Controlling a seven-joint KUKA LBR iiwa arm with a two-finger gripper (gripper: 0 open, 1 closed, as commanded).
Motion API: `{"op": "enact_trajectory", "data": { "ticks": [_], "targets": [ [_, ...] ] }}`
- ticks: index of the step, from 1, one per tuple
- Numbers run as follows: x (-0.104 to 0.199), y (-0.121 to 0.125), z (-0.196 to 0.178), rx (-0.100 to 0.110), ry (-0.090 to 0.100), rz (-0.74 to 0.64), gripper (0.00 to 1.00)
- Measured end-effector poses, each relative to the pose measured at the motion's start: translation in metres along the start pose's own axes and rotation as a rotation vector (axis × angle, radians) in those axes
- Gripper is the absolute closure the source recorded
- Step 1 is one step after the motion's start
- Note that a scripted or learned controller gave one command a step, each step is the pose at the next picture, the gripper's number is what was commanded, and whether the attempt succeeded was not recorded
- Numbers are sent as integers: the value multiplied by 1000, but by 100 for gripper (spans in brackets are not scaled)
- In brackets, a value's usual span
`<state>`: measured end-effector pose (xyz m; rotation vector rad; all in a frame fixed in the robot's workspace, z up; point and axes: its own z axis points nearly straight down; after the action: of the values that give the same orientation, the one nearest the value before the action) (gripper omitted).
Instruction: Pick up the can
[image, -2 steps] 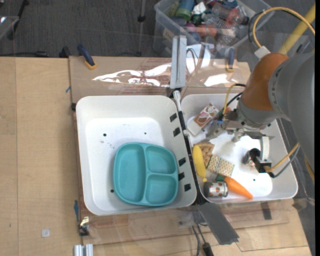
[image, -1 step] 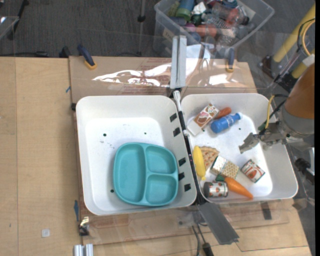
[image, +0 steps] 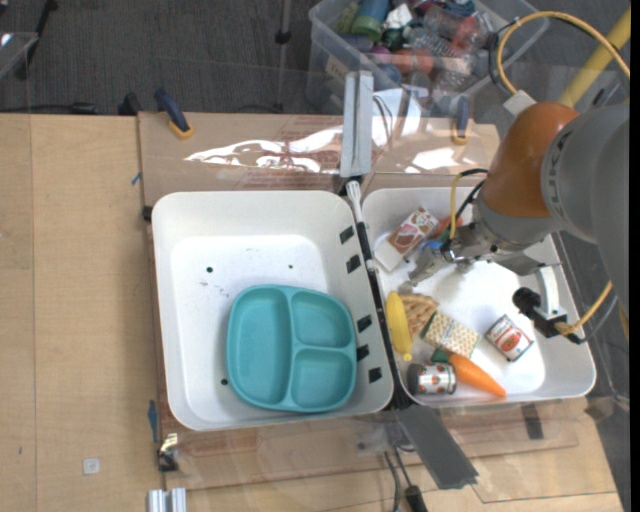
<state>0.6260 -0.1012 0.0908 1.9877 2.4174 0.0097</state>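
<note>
Two small cans lie in the right bin (image: 560, 385). One red and silver can (image: 435, 378) lies on its side at the front edge, next to an orange carrot (image: 477, 374). The other can (image: 510, 338), with a red and white label, sits tilted further right. My gripper (image: 428, 262) hangs low over the back left part of this bin, just in front of a red and white packet (image: 411, 232). It is well apart from both cans, and nothing shows in its grasp.
A yellow banana (image: 398, 322), a waffle-like piece (image: 420, 311) and a small patterned box (image: 453, 336) lie between the gripper and the cans. The left bin (image: 190, 250) holds a teal divided plate (image: 293, 347). A clear tub of toys (image: 420, 30) stands behind the bench.
</note>
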Motion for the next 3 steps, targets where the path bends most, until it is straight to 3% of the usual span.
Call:
{"op": "enact_trajectory", "data": {
  "ticks": [1,2,3],
  "targets": [
    [-12,-82,-2,-3,-1,-45,0],
    [-19,28,0,2,-1,134,0],
    [-18,27,-9,6,-1,133,100]
  ]
}}
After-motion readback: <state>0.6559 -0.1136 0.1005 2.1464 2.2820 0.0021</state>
